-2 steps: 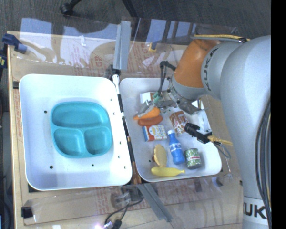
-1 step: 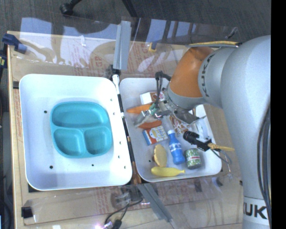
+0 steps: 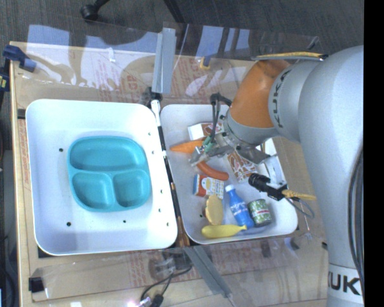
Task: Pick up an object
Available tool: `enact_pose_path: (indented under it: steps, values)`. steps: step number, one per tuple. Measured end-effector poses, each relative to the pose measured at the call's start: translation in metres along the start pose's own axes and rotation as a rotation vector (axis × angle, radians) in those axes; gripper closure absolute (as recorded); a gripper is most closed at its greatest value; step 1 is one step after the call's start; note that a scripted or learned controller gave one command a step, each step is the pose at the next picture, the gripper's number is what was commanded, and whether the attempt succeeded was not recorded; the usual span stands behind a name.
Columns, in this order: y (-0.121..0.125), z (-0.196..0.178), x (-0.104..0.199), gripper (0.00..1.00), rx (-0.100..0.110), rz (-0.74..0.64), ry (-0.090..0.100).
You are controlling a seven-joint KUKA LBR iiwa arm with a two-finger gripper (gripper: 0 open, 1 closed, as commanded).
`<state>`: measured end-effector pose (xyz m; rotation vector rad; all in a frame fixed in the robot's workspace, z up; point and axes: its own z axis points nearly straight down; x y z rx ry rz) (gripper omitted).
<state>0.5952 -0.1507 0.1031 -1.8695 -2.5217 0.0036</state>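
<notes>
My end effector [image 3: 208, 147] low in right bin [image 3: 179, 190], over carrot [image 3: 187, 147] and sausage [image 3: 212, 170]; grip state I cannot tell.

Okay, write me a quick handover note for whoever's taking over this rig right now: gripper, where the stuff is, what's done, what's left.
Gripper: down in the right bin, low over the clutter near the carrot and the red sausage. Whether the fingers are open or shut can't be told, and no grasp is visible.
Items: all in the right bin, including the blue bottle, green can, banana and a small carton. The left bin holds the teal divided tray.
Done: arm has reached the pile.
Left: secure one object and lift it clear.
</notes>
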Motion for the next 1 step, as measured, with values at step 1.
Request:
enact_pose_path:
  steps: [1]
  values:
    - [0.0371,-0.133,0.0554,1.0,-0.003,-0.058,-0.001]
